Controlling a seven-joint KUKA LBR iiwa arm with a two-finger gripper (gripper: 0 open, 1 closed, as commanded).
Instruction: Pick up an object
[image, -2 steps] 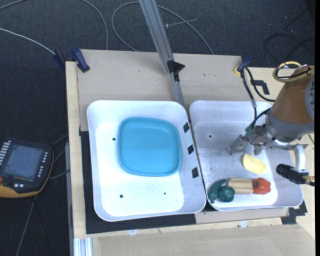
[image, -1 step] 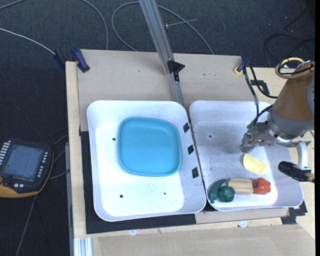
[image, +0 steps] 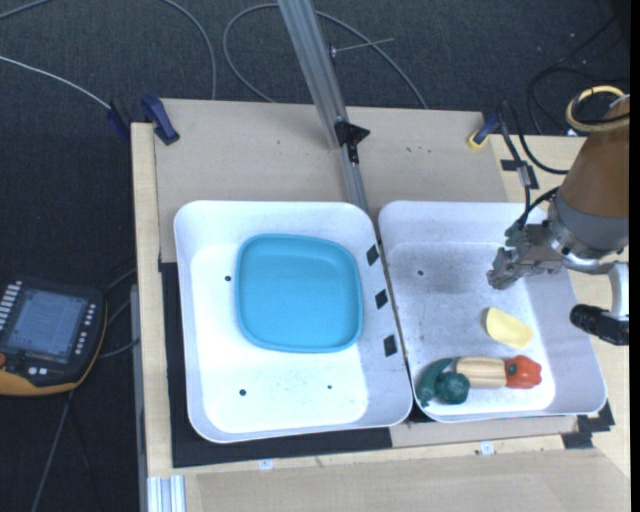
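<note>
we judge that we are at the approach step: our gripper (image: 507, 268) hangs over the right bin (image: 440, 240), at about two o'clock of its floor, with nothing between its fingers. whether those fingers stand apart or together we cannot tell from this slant.

the likeliest thing to take is the yellow piece (image: 508, 326), lying just toward six o'clock from the gripper, apart from it. it looks small, smooth, rounded and a little wedge-shaped, lying flat on the bin floor with bare floor about it.

farther toward six o'clock, along the bin's near wall, lie a wooden roll with a red end (image: 497, 372) and a dark green lump (image: 443, 385), touching each other.

the next move, as we judge it, calls for a short shift toward six o'clock to centre over the yellow piece, then a straight descent.

the left bin (image: 200, 400) bears a blue plate (image: 298, 292).
</note>
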